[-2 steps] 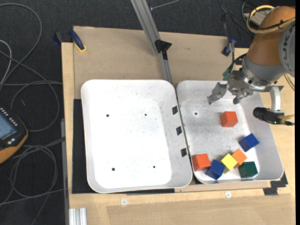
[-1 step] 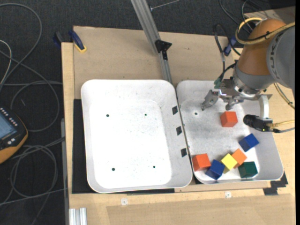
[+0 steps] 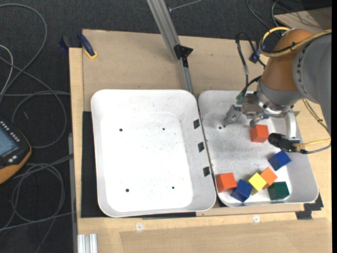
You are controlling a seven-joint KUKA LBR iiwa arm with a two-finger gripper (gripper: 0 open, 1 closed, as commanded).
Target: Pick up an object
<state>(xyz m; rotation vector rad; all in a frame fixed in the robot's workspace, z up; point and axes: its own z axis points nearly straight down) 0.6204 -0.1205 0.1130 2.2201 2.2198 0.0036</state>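
Tool w/ fingers spread hangs right over small orange-red cube in right shallow white bin, not pinching it; imo an off-centre descent could nudge cube aside, so the close misses.

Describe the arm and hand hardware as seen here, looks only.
The arm is grey and rounded, with an orange band above the wrist. Yellow and black cables loop beside the band. The hand is metallic silver, with a thin finger angled out and a black part lower down.
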